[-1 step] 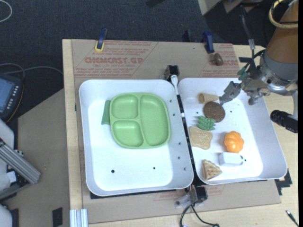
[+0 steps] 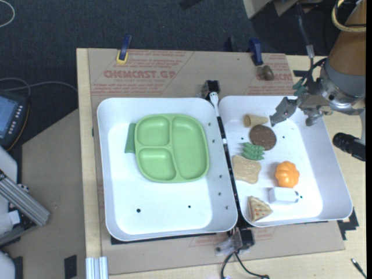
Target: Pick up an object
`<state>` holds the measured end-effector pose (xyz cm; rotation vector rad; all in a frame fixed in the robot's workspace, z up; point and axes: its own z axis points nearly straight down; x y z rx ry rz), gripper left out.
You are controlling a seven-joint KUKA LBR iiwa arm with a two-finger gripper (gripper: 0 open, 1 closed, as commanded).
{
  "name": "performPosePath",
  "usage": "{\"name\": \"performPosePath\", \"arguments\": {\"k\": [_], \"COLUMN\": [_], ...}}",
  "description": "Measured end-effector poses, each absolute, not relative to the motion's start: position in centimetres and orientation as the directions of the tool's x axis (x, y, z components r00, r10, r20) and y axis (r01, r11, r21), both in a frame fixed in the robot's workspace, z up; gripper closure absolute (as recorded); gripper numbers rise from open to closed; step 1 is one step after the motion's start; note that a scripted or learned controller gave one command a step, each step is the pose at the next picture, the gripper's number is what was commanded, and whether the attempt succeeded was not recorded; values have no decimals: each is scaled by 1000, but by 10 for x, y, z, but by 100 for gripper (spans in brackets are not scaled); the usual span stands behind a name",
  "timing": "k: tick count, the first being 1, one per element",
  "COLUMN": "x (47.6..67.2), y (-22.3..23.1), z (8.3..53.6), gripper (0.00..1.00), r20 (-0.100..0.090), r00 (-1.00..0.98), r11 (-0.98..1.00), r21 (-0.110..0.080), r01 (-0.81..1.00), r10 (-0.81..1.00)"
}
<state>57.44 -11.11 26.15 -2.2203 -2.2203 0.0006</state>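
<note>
Toys fill the right bin [image 2: 325, 208], and none is held yet. Nearest the camera lies a tan wedge [image 2: 259, 208], with a white block [image 2: 283, 195] just beside it and an orange pumpkin [image 2: 286, 174] behind that. Further in sit a bread slice [image 2: 246, 169], a green spiky piece [image 2: 253, 151], a brown disc [image 2: 263, 136] and a small tan nub [image 2: 254, 120] near the far wall. The gripper [image 2: 293, 110] hangs over the bin's far right part, above and right of the disc; whether its jaws are spread or pressed together I cannot tell. The left bin [image 2: 116, 208] carries only a green divided plate [image 2: 172, 147]. A sound try, I judge, means choosing a toy with clear flanks, centring squarely over it, then descending straight down; the pumpkin looks a fair candidate.
</note>
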Motion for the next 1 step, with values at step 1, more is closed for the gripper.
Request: {"name": "performPosePath", "arguments": {"k": [1], "x": [580], "y": [-114], "z": [201], "gripper": [0], "r20": [2], "r00": [1], "r11": [-1], "r21": [-7], "r01": [1000], "r10": [1000]}}
